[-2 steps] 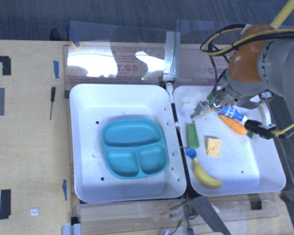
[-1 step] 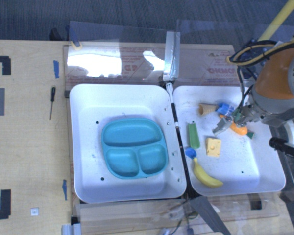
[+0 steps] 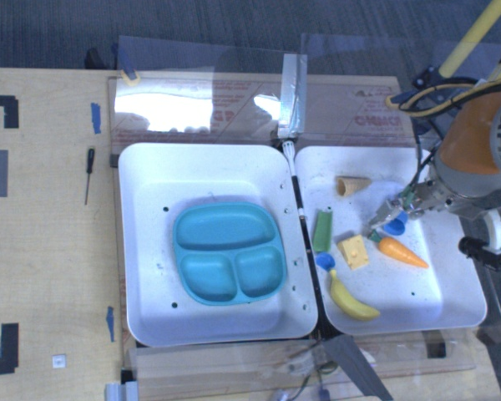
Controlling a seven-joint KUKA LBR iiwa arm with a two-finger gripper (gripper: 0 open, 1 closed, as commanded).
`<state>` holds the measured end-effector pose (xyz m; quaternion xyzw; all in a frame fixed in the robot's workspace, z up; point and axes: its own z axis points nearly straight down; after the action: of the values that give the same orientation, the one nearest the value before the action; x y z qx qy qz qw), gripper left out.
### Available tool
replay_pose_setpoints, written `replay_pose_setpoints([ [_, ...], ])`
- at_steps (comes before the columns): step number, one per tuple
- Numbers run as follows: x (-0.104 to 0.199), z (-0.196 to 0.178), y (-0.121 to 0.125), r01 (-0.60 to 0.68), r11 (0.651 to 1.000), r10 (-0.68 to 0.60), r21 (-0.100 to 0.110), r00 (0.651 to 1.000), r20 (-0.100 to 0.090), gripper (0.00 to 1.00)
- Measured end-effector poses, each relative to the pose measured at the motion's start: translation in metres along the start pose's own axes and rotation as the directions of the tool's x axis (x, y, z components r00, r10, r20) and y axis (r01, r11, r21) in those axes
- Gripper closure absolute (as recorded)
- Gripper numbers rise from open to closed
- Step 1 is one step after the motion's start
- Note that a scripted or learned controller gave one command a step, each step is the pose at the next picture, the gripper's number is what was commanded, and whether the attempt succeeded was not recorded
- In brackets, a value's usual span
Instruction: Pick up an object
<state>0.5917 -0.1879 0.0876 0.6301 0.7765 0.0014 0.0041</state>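
Claw [image 3: 390,215] low in right bin [image 3: 459,307], just above carrot [image 3: 403,252] and cheese wedge [image 3: 353,251]; finger state cannot be told. Banana [image 3: 351,300] near front.

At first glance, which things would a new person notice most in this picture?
The big blue divided tray fills the middle of the left bin. In the right bin lie bright toy foods: an orange carrot, a yellow banana and a green stick. The pincer hangs just above the carrot's top end.
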Motion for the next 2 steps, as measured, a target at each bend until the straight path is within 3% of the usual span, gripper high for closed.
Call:
replay_pose_setpoints([
  [1, -0.013, -0.024, 0.009, -0.122, 0.992, 0.122, 0.003, 0.992, -0.001, 0.0],
  [2, -0.009, 0.001, -0.015, -0.137, 0.991, 0.137, 0.004, 0.991, -0.005, 0.0],
])
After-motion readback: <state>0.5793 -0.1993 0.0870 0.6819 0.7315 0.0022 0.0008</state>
